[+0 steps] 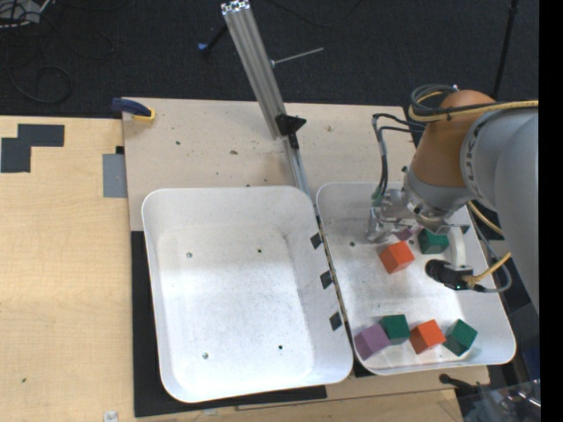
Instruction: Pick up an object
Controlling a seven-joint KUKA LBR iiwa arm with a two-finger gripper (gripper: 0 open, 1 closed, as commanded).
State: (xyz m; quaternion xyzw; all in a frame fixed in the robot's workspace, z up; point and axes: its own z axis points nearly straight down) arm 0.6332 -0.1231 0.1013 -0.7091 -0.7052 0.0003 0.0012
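I see the arm (475,161) reaching in from the right over the right bin (352,301), with the gripper (384,227) low in that bin's upper part. Whether it is open or closed I cannot tell from here. An orange block (397,257) lies just below and right of the gripper, tilted on the bin floor, and I cannot tell whether they touch. A green block (433,241) sits near it to the right, partly under the wrist. Along the bin's near edge I see a row: a purple block (371,339), a green block (396,326), an orange block (427,335) and another green block (460,337). The left bin (176,236) lies alongside
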